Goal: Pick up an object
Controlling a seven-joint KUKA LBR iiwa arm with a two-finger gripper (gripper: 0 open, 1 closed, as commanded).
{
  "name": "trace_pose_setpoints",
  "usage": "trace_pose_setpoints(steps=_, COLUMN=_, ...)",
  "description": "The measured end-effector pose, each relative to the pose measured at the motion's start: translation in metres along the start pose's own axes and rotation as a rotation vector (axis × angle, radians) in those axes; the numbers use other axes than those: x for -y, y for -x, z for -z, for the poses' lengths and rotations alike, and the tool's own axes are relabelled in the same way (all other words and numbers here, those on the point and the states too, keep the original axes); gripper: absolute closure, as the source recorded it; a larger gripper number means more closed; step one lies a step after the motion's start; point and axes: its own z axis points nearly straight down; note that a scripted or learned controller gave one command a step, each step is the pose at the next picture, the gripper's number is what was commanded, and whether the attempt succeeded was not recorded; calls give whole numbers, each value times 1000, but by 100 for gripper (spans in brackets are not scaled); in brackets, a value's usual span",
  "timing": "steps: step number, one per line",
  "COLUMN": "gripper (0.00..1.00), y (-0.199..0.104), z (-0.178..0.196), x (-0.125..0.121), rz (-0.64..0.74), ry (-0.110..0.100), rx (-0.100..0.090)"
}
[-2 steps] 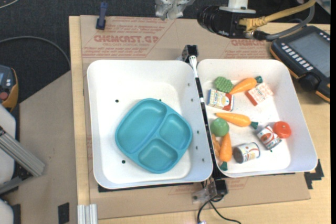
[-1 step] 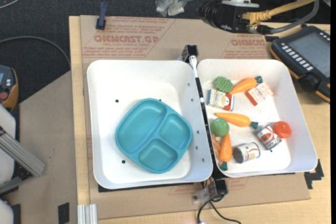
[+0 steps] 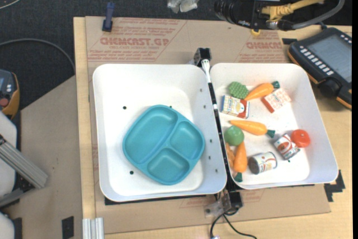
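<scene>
At top of frame, beyond the far edge of the desk [image 3: 168,36], the jaws [image 3: 184,0] hang over dark floor; blurred, can't tell if they're open or closed, nothing visibly between them.

Below and left of the jaws: left bin [image 3: 112,87] with a teal divided plate [image 3: 163,144] lying flat, three compartments.

Below and right of the jaws: right bin [image 3: 313,120] with the pick candidates:
- green ridged piece [image 3: 237,89] nearest the jaws, touching a small white carton [image 3: 234,106]
- orange carrot [image 3: 261,90] just beside it, tilted
- red-and-white carton [image 3: 276,100] right of that
- second carrot [image 3: 249,127] mid-bin
- green round item [image 3: 234,135] against the divider side, third carrot [image 3: 240,158] just under it
- dark can [image 3: 262,163] and red-labelled can [image 3: 286,146], both on their sides
- red tomato-like ball [image 3: 301,137] farthest right

Blue clip [image 3: 108,17] sits on the desk's far left corner, left of the jaws.
</scene>
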Motion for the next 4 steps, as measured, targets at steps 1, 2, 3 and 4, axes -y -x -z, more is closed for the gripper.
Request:
trace_pose_setpoints(steps=1, gripper=100, y=-1, z=11, x=0, rz=1, ry=3, rx=-1)
trace_pose_setpoints(steps=2, gripper=100, y=-1, z=21, x=-1, rz=3, ry=7, rx=-2)
trace_pose_setpoints(steps=3, gripper=100, y=-2, z=32, x=-1, rz=4, ry=10, rx=-3)
trace_pose_setpoints(steps=4, gripper=100, y=-3, z=42, x=-1, rz=5, ry=13, rx=-4)
